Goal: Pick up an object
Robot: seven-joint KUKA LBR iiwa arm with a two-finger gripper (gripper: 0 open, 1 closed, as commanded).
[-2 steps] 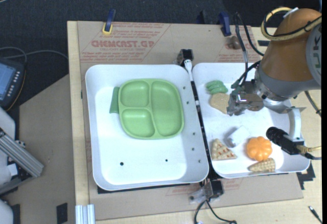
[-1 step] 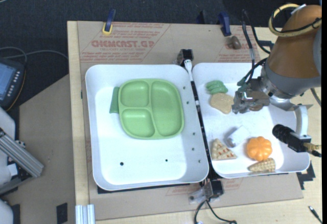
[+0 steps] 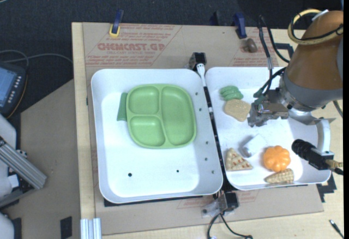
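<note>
Near the lower edge of the right bin (image 3: 305, 180) lie a cone (image 3: 280, 178), a pumpkin (image 3: 276, 157) and a waffle wedge (image 3: 238, 161). Higher, the hand (image 3: 256, 116) hovers; its grip cannot be told. A tan biscuit (image 3: 236, 109) sits just left of it, nearest.

Both bins: left bin (image 3: 109, 139) and right bin (image 3: 305, 178), smooth white plastic, slight sheen. Divided plate (image 3: 162, 115) in left bin: pale green plastic, matt. Bench top (image 3: 158, 47): brown cardboard-like sheet, printed red lettering, matt. Orange pumpkin toy (image 3: 276, 158) near right: glossy, ribbed. Arm's orange band (image 3: 322, 30): smooth, shiny.
</note>
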